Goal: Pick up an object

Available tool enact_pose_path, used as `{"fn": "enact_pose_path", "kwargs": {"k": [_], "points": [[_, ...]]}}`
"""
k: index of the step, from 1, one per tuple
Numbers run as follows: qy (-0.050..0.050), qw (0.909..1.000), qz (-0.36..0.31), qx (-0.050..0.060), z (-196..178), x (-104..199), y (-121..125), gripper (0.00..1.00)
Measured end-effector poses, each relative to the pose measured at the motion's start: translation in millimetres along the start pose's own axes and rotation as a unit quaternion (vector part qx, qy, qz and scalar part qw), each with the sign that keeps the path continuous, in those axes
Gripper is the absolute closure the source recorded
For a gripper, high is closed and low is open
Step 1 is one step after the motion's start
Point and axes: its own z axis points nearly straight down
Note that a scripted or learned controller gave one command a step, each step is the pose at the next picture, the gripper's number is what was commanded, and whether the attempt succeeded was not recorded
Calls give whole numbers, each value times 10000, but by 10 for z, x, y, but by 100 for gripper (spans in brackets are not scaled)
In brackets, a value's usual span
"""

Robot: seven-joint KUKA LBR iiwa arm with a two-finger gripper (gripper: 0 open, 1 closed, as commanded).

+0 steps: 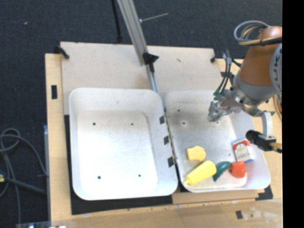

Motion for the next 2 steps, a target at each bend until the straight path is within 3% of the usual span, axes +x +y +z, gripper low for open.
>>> {"fn": "enact_pose_path", "kwargs": {"k": [1,2], "points": [[6,10000,-9,23,-96,-10,8,100],[17,10000,-23,29,-108,601,15,100]]}}
